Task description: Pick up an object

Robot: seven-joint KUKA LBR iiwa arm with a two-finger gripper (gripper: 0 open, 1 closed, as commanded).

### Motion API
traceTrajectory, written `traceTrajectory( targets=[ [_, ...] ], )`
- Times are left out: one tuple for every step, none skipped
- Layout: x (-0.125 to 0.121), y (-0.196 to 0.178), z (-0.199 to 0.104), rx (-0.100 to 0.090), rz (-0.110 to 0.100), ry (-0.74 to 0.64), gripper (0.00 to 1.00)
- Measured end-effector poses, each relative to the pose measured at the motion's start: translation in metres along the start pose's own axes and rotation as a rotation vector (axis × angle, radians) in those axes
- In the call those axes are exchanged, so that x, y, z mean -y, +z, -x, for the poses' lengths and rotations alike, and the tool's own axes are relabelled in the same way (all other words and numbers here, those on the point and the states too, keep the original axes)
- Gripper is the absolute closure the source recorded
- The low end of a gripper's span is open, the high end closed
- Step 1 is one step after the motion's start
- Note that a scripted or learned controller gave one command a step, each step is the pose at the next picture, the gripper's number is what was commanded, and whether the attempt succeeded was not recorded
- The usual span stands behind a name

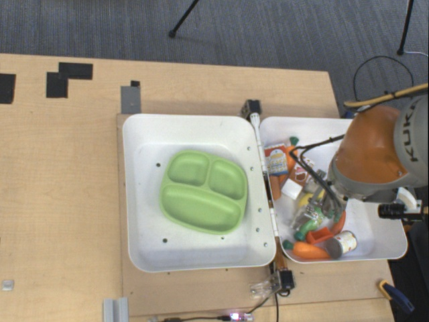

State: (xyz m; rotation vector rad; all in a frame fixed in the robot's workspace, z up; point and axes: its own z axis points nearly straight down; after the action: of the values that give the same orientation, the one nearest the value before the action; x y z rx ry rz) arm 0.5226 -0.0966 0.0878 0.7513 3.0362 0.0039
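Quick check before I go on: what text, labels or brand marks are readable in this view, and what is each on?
"KU": dark letters on the arm's grey casing, cut off at the frame edge.
Packets in the right bin: printing too small and blurred to read.
Small can: label unreadable.
Green tray: no text.

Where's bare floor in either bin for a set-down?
Left bin: bare white floor rings the green divided plate, widest along the near and left walls. Right bin: crowded, clutter piled under the gripper; only its far-right strip looks bare.
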Motion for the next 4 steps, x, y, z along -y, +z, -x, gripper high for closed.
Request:
traceTrajectory(
  targets=[
    [-0.002,-0.011,0.001,0.002,0.002,0.0,1.0],
    [-0.035,-0.098,-0.04,-0.007,0.0,-0.553,1.0],
    [-0.075,-0.097,-0.065,-0.01,0.002,-0.801,1.0],
    [-0.075,-0.097,-0.065,-0.01,0.001,-0.8,0.0]
  ],
)
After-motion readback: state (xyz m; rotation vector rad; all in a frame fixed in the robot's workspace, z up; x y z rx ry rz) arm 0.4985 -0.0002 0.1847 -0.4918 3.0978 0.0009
